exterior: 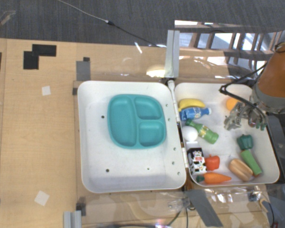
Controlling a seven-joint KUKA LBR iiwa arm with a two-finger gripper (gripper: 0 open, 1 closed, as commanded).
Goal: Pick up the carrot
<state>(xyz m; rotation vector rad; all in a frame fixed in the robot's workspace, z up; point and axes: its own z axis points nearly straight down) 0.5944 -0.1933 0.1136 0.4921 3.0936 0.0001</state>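
We see two shallow white bins side by side on the wooden desk (33, 141). The left bin (92, 175) fills the middle of the frame and carries a teal divided plate (135, 120), with bare white floor all round it, widest along its lower edge. The right bin (270, 167) sits at the right of the frame and is crowded: most of its open floor lies in the middle, between the left-hand column of toys and the pieces along the right wall.

The arm (278, 77) comes in from the right edge, its orange band showing at the upper right, and the gripper (242, 118) hangs over the upper right part of the right bin, pointing down and to the left. We cannot tell whether the gripper is open or closed; nothing shows between its tips. A small orange piece (232, 103) lies just above and left of it.

The carrot (217, 177) lies at the bottom of the right bin, close against the lower rim, flat and roughly level, its tip pointing right. It is orange and tapered. A cow-patterned carton (196, 160) and a red piece (213, 162) sit just above it, and a bread roll (241, 169) lies just to its right. The carrot is well apart from the gripper.

Along the bin's left wall we find a banana (191, 103), a blue bottle (195, 112), a green bottle (204, 132) and a white egg (190, 134).
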